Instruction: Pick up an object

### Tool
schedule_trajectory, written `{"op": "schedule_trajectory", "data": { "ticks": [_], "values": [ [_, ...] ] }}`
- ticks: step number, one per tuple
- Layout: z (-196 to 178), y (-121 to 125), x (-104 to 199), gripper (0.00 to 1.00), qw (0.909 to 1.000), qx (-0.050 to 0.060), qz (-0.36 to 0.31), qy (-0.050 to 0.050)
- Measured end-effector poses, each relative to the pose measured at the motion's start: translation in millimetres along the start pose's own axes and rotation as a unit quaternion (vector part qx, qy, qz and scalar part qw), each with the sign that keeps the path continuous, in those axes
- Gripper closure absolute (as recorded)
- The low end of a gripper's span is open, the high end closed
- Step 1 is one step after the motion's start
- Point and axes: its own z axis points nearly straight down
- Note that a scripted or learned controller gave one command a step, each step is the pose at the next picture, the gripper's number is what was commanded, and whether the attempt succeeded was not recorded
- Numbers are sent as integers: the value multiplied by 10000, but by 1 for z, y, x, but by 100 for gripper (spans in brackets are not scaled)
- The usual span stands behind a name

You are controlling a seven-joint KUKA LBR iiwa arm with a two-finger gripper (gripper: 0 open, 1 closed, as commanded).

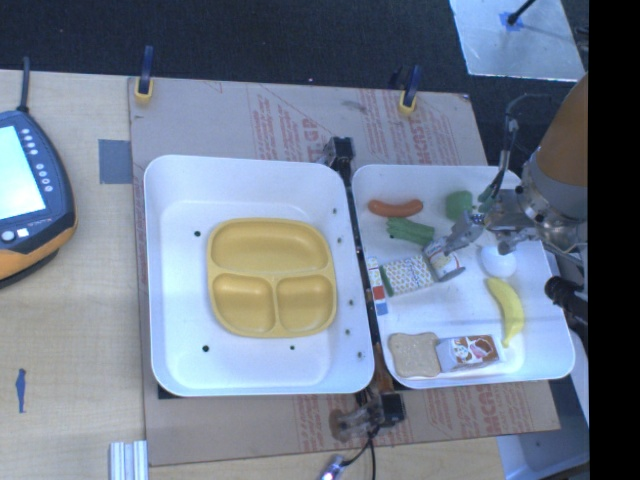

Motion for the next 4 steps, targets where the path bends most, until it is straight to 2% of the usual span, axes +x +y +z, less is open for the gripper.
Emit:
{"op": "schedule_trajectory", "data": {
  "ticks": [1,2,3,4],
  "values": [
    [83,40,-3,0,10000,11,-13,-8],
    [114,45,-2,0,10000,-38,-10,-16],
    [104,46,-2,100,10000,-29,-17,-10],
    [18,42,96,100,10000,-10,-11,0]
  ]
}}
